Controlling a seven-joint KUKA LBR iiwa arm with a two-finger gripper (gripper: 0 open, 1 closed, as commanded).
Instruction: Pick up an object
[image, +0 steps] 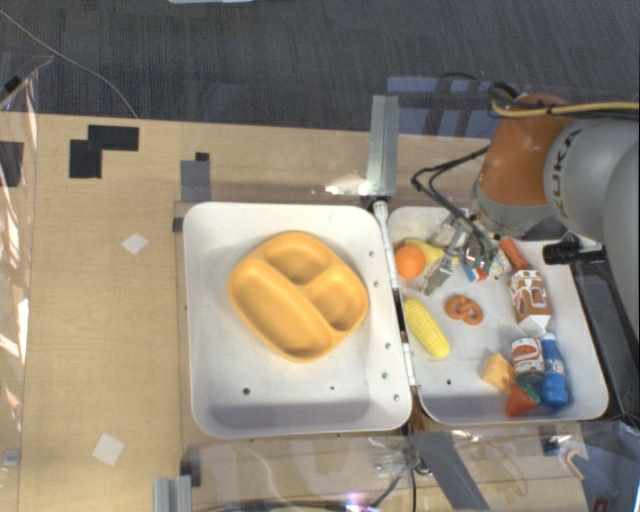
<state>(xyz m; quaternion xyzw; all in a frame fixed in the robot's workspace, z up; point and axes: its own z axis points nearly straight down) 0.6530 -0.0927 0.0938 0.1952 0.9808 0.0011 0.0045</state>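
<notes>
My gripper (447, 262) hangs low over the back left of the right bin (590, 400), pointing down and to the left. Just left of it lies an orange ball-shaped fruit (409, 262), with a yellow-green item (430, 248) between the two, partly covered by the gripper. A brown pretzel (464, 309) lies a little in front of the gripper. An ear of yellow corn (426, 329) lies along the bin's left wall. I see nothing clearly held.
The left bin (260, 410) holds a yellow divided plate (298, 293). In the right bin there are also a red-and-white carton (529, 297), a small can (526, 352), a blue bottle (553, 377), a cheese wedge (495, 371), a red piece (520, 401) and an orange stick (513, 252).
</notes>
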